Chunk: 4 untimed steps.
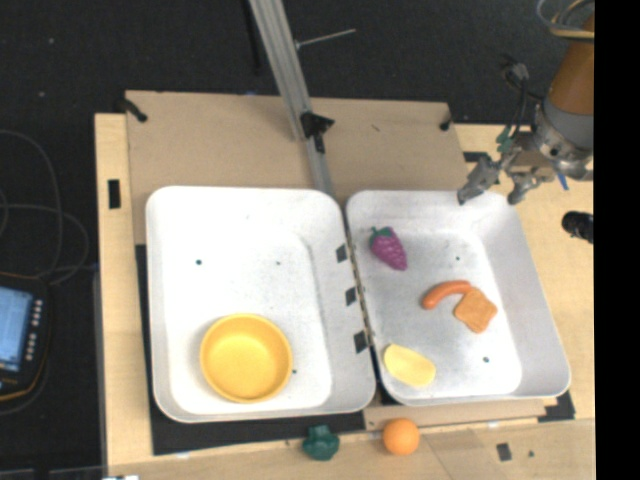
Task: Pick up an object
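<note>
Hovering over the right bin (500, 218) far corner, gripper (495, 187) spread wide, holding nothing, no legible writing

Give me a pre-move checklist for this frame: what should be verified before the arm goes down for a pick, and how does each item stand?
1. Gripper carries nothing: ok, its fingers are spread with nothing between them.
2. Gripper is over a target: not ok, it hangs at the far right corner of the right bin, away from every item.
3. Targets within the bin: ok, purple grapes, orange sausage, toast piece and yellow piece lie there.
4. Sausage stands apart from toast: cannot tell, they look close or touching.
5. Grapes stand alone: ok.
</note>
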Each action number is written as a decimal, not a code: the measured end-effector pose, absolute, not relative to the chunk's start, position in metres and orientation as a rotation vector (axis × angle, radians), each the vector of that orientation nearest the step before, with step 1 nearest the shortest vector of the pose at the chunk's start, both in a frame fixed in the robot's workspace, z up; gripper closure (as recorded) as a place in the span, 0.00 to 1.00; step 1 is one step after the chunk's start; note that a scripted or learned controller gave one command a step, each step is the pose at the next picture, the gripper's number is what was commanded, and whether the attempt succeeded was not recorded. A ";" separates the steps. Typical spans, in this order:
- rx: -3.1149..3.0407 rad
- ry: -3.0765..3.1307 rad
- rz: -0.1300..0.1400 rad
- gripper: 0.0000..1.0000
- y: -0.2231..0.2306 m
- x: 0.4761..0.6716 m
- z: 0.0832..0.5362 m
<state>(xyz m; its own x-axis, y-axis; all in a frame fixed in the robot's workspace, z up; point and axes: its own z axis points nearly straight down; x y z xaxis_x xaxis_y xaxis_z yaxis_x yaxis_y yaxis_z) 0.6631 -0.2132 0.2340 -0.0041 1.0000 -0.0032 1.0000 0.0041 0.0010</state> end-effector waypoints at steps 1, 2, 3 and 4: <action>2.214 2.225 -0.004 0.00 -0.213 0.663 0.234; 2.222 2.222 -0.006 0.00 -0.224 0.659 0.177; 2.220 2.226 -0.007 0.00 -0.222 0.659 0.114; 2.215 2.223 -0.003 0.00 -0.223 0.659 0.102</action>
